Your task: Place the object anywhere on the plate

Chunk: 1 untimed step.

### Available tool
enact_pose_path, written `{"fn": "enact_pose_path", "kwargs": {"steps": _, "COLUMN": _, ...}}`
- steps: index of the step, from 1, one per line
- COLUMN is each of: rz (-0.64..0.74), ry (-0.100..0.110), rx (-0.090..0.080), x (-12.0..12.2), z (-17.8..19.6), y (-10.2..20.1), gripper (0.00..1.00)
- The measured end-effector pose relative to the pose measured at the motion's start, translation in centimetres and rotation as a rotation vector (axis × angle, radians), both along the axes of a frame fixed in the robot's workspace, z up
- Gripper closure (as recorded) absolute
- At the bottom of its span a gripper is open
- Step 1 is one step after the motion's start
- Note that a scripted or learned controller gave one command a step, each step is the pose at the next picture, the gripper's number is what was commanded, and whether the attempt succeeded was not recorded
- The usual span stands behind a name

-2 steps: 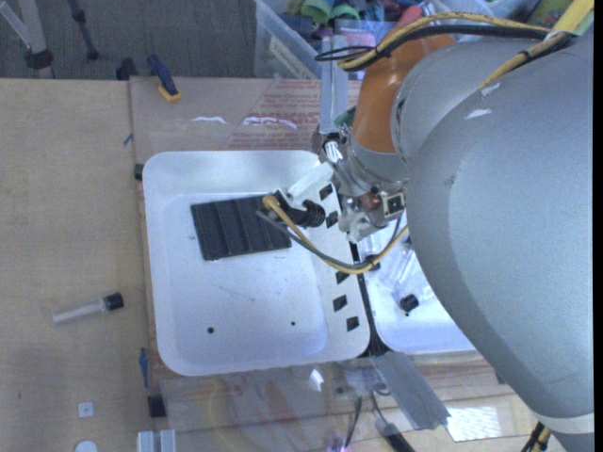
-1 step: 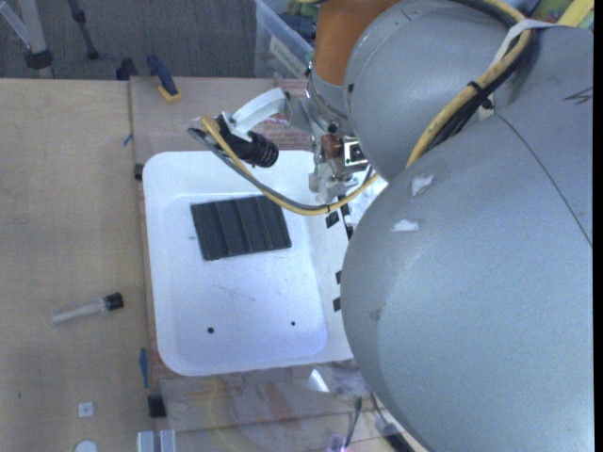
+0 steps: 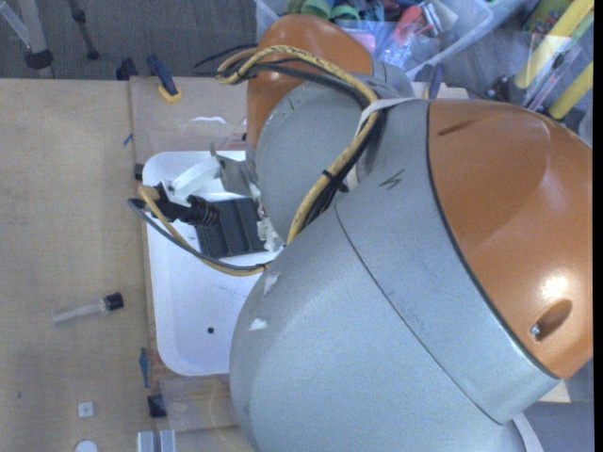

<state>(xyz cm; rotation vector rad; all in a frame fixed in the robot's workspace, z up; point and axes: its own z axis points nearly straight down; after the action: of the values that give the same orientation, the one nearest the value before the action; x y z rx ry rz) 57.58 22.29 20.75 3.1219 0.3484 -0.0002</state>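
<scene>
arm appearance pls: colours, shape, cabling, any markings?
The arm has bulky rounded casings in speckled grey, with glossy orange caps over the joints. Yellow and black cables run bundled along it toward the wrist. No markings I can read.

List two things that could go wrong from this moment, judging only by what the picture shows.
1. The grey arm covers much of the white bin, so whatever lies beneath it is hidden from the camera. A slip or a bad placement there might go unnoticed.
2. The arm's wrist end sits low and close to the bin's left wall. A further move that way could knock the rim and shift the bin.
</scene>
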Motion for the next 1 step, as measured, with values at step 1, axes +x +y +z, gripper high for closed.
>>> {"fn": "enact_pose_path", "kwargs": {"steps": 1, "rz": 0.526, "ry": 0.004, "rx": 0.0, "x": 7.99, "z": -2.12, "y": 0.27, "gripper": 1.0}}
